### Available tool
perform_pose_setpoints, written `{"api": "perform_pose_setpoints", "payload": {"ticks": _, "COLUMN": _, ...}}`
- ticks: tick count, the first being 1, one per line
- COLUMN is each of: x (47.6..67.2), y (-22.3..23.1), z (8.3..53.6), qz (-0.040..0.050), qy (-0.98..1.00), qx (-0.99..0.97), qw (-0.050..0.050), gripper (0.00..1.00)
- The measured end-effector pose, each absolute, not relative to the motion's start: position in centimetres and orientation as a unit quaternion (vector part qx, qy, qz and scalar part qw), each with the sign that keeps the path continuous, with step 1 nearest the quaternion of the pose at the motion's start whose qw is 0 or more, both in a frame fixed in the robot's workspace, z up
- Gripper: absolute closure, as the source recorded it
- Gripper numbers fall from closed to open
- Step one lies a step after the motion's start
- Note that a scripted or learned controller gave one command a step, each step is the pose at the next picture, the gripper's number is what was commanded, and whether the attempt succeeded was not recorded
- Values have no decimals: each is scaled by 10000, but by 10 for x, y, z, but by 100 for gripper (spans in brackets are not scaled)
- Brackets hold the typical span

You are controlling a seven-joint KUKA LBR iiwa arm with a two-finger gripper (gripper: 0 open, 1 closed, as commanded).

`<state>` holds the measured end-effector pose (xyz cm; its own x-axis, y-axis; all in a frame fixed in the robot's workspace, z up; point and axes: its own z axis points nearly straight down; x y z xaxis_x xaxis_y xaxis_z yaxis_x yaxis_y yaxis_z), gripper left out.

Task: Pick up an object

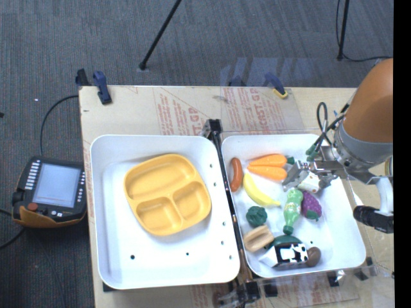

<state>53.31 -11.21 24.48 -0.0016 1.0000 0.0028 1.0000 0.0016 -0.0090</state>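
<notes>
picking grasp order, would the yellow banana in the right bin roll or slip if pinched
The banana looks like smooth, stiff toy plastic, so it may slip. Its curve probably stops it rolling far, though it could pivot. The hot dog and carrots lie close by, so a push may nudge them.

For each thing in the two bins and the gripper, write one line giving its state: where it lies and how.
yellow tray: flat in left bin.
carrots: lying in right bin.
banana: lying beside sausage.
green bottle: on its side.
purple grapes: lying beside bottle.
gripper: low over right bin.
</notes>
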Motion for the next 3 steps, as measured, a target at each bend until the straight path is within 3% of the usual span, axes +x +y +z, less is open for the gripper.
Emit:
{"api": "perform_pose_setpoints", "payload": {"ticks": 1, "x": 538, "y": -89, "z": 89, "qz": 56, "qy": -7145, "qx": -6996, "qw": 99, "gripper": 0}}
{"api": "perform_pose_setpoints", "payload": {"ticks": 2, "x": 547, "y": -85, "z": 84, "qz": 21, "qy": -6443, "qx": -7647, "qw": 36, "gripper": 0}}
{"api": "perform_pose_setpoints", "payload": {"ticks": 3, "x": 546, "y": -87, "z": 90, "qz": 42, "qy": -6410, "qx": -7675, "qw": 69, "gripper": 100}}
